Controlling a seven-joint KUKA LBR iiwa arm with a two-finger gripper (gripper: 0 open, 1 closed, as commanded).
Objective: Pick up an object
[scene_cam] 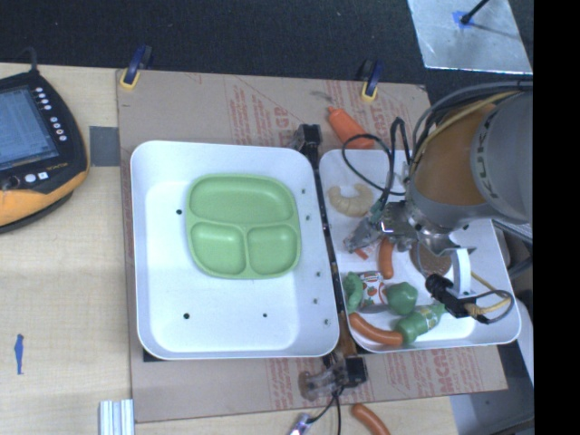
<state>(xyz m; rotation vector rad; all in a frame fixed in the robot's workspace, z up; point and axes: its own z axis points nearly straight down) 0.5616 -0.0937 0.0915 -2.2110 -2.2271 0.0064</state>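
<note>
The right white bin (504, 332) holds several toy foods: a pale curved piece (349, 199), a small orange sausage (387, 259), a red-and-white printed piece (369, 287), green vegetables (403, 294), and a long orange hot dog (374, 332) at the front. My gripper (366, 234) hangs low over this bin's left half, just left of the small sausage and below the pale piece. Nothing is seen held in it. The grey arm with its orange band (453, 166) covers the bin's back right part.
The left white bin (163, 297) holds a green divided plate (243, 225). An orange carrot (349, 127) lies on the cardboard behind the right bin, and another orange piece (372, 417) lies in front. A teach pendant (32, 148) rests at far left. Cables trail near the arm.
</note>
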